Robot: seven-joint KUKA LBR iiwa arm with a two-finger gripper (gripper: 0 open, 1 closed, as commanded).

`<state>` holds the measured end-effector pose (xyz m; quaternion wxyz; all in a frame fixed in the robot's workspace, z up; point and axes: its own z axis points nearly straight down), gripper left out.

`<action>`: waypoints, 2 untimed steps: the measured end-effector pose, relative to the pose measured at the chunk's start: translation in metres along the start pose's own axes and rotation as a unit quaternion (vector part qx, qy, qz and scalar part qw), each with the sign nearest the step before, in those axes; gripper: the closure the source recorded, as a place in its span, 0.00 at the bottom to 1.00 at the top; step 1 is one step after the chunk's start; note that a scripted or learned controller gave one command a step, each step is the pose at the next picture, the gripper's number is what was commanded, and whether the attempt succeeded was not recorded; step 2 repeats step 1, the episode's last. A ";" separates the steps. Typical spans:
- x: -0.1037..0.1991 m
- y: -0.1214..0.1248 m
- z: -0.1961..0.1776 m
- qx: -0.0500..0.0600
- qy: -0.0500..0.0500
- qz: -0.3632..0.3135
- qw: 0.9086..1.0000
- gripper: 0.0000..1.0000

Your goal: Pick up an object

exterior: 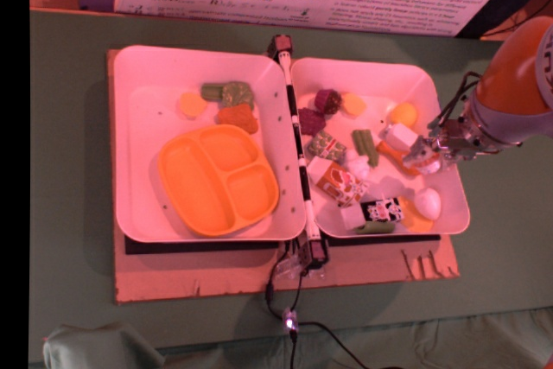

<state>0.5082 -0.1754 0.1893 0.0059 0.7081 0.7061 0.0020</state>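
My gripper point(429, 153) hangs over the right edge of the right bin point(449, 212), reaching in from the right. It sits just right of a white block point(398, 136) and an orange piece point(393, 155). Several toy foods fill this bin: a yellow ball point(403, 114), a green stick point(365, 146), a purple cluster point(327, 101), a red-and-white carton point(340, 181), a black-and-white carton point(380, 211) and a white egg point(427, 203). Nothing shows clearly between the fingers.
The left bin point(138, 212) holds an orange divided plate point(219, 179), a green toy point(228, 92), a brown patty point(237, 118) and a yellow piece point(192, 104). A black-and-white bar point(294, 143) separates the bins. A cable point(294, 307) trails toward the front.
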 end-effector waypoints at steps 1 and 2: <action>0.001 -0.007 -0.055 0.000 0.000 0.000 1.000 1.00; 0.001 -0.007 -0.055 0.000 0.000 0.000 1.000 1.00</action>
